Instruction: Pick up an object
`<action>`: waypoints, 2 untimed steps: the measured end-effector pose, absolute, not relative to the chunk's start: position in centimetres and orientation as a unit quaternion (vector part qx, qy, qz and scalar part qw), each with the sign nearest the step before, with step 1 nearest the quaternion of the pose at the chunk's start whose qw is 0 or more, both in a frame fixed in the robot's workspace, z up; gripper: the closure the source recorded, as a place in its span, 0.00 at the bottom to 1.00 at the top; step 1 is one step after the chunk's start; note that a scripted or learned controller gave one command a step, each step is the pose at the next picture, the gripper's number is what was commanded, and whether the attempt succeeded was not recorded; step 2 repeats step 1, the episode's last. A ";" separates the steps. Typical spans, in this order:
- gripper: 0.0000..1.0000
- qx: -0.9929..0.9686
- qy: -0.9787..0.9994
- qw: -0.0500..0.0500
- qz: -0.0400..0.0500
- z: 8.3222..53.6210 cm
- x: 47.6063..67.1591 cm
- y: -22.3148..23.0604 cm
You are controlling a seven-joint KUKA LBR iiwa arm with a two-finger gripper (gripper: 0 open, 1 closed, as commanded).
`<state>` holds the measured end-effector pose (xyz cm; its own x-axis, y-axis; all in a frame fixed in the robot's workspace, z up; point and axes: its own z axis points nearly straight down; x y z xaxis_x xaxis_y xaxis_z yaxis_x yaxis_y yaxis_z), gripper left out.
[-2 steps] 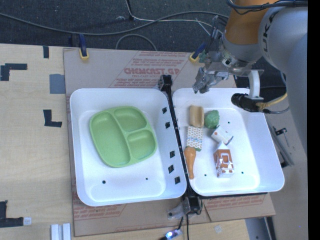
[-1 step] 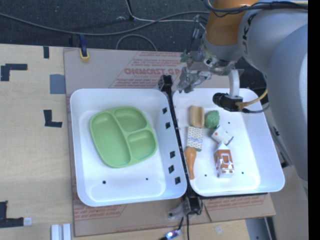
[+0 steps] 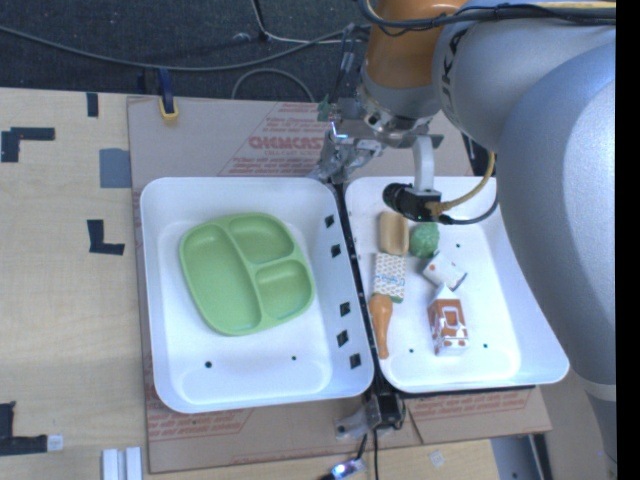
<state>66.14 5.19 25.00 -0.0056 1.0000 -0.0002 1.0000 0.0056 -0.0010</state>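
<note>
The pincer (image 3: 338, 158) hangs over the far rim where the 2 white bins meet, at the top of their shared divider, and whether it is spread or pressed together cannot be told from this slant. Nearest to it, in the right bin (image 3: 500, 313), lie a tan block (image 3: 392, 233) and a green ball (image 3: 425, 239), just beside each other. Below the tan block sits a patterned packet (image 3: 389, 276), and below that an orange cone-shaped piece (image 3: 381, 320) along the divider side. Toward the bin's middle are a small white block (image 3: 446, 271) and an orange-and-white box (image 3: 449, 326) (its print is too small to read). The left bin (image 3: 250, 373) holds 1 green divided plate (image 3: 247, 271) with 3 compartments, lying flat. Both bins rest on a cardboard sheet (image 3: 270, 143) on the table (image 3: 60, 268).
</note>
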 end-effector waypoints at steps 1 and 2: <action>1.00 -0.706 -0.708 0.000 0.002 22.8 66.4 10.2; 1.00 -0.706 -0.708 0.000 0.002 22.8 66.4 10.2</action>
